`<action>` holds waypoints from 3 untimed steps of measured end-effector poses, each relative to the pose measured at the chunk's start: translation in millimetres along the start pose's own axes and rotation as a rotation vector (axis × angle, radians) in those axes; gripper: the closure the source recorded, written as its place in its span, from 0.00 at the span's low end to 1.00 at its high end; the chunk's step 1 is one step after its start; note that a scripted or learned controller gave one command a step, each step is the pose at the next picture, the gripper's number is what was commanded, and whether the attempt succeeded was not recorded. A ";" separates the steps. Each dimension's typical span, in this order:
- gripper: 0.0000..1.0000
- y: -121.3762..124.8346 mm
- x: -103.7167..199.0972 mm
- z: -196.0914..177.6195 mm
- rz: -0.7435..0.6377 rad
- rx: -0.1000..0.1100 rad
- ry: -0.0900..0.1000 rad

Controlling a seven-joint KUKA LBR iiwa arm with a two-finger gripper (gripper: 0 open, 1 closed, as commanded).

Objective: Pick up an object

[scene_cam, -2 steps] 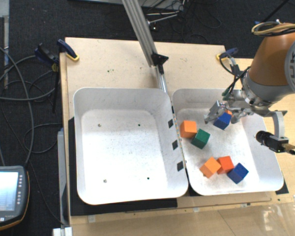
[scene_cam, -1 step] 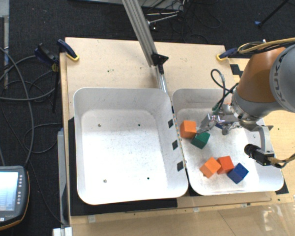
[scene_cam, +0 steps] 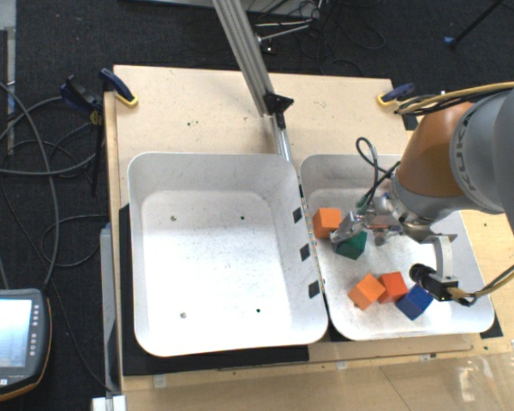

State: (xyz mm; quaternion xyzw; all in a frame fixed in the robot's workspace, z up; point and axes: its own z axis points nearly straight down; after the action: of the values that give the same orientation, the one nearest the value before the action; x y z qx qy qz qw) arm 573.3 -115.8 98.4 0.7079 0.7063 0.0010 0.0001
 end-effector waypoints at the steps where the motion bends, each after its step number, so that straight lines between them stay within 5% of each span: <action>1: 1.00 -0.1 -0.1 -11.1 -0.002 0.000 -0.001; 3: 1.00 9.5 -1.9 -126.9 -0.005 -0.005 -0.003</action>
State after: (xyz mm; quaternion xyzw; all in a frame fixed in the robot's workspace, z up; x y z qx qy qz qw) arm 582.7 -117.9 225.4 0.7063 0.7079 0.0015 0.0028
